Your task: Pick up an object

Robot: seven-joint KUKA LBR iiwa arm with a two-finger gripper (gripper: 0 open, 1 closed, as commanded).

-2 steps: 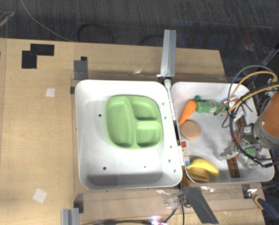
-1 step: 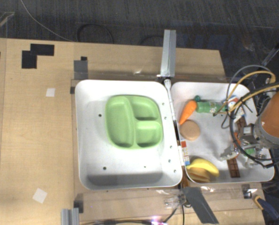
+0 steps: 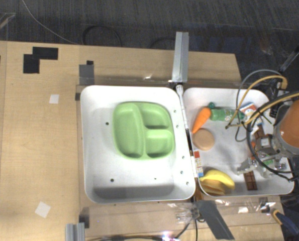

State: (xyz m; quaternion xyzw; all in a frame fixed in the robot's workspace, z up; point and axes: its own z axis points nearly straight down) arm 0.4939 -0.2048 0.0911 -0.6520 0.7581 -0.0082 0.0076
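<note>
The right bin [image 3: 224, 152] holds an orange carrot [image 3: 202, 119], a green bottle [image 3: 222, 115], a round tan piece [image 3: 205, 139], a yellow banana [image 3: 217, 180] in the front left corner, a small brown bar [image 3: 250, 181] and a white box with red and blue print [image 3: 247, 110]. My gripper [image 3: 256, 166] hangs low over the right side of this bin, just above and behind the brown bar. Cables and the wrist hide what lies directly beneath it. The orange band of the arm [image 3: 295, 128] is at the bin's right edge.
The left bin [image 3: 94, 149] bears a light green divided plate [image 3: 141, 129]. A metal post [image 3: 180, 59] rises behind the gap between the bins. Looping yellow and black cables [image 3: 252, 99] hang over the right bin's back right corner.
</note>
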